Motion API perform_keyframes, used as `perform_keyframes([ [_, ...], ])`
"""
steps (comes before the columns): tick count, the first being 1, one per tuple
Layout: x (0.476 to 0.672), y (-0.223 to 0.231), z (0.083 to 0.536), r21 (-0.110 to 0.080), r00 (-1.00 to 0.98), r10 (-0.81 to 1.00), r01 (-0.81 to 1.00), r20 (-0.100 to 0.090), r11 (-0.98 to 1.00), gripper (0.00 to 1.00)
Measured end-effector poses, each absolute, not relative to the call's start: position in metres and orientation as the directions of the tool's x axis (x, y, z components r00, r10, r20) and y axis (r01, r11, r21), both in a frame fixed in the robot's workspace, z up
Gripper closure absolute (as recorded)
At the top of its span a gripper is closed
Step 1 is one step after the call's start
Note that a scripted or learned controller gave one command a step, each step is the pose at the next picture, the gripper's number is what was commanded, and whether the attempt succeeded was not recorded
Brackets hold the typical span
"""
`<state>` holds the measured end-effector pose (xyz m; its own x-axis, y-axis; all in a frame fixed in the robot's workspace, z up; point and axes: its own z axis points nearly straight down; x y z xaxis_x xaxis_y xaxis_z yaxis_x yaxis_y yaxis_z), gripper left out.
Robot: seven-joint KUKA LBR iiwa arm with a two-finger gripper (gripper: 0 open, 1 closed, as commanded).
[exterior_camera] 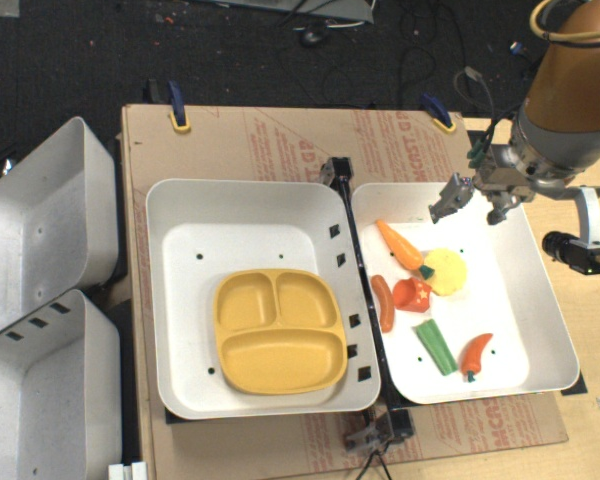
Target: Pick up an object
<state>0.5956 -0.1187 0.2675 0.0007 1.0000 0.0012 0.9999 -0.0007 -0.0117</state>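
Note:
The right bin (546, 298) holds several toy foods: an orange carrot (399, 245), a yellow lemon (446, 271), a red pepper piece (412, 294), a red sausage (384, 302), a green stick (436, 347) and a small red chili (476, 352). My gripper (475, 202) hangs above the bin's far part, up and to the right of the carrot. Its two dark fingers are spread apart with nothing between them.
The left bin (180, 268) holds a yellow divided plate (278, 330). A black clamp bar (352, 258) runs between the bins. Two spare white bins (40, 268) stand off the board to the left. Cables lie on the dark floor behind.

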Motion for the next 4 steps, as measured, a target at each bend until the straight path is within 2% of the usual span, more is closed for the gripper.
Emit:
perform_keyframes([
  [1,0.598,-0.118,0.274,0.0,-0.001,1.0,1.0,0.0,0.001,0.0],
  [3,0.595,-0.126,0.148,-0.006,0.001,1.0,1.0,0.001,-0.001,0.0],
  [4,0.598,-0.128,0.1,0.009,0.001,1.0,1.0,-0.007,-0.001,0.0],
])
